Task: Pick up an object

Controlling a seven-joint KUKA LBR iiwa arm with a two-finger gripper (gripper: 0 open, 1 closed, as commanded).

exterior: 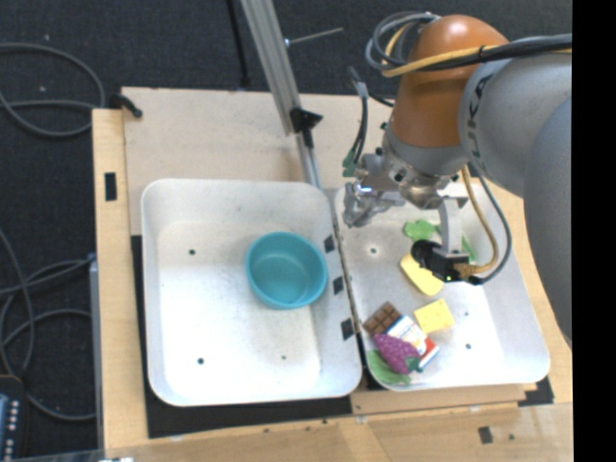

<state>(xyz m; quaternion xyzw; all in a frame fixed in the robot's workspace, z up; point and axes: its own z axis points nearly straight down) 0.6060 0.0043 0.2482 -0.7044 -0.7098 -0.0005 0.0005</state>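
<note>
My gripper [358, 206] hangs over the far left corner of the right bin [500, 354], close to the divider between the bins. Nothing shows in its grasp. Below and right of it in that bin lie a green piece [421, 229], a pale yellow wedge [418, 276], a yellow block [434, 317] and a brown chocolate bar [383, 318]. A purple bunch of grapes [395, 352] rests on a green plate [383, 375] at the bin's near left corner, beside a small red and white item [422, 346].
A blue bowl [286, 269] stands upright in the middle of the left bin [192, 354]. A slanted metal rail [274, 56] rises behind the bins, ending near the gripper. The arm covers the far right of the right bin.
</note>
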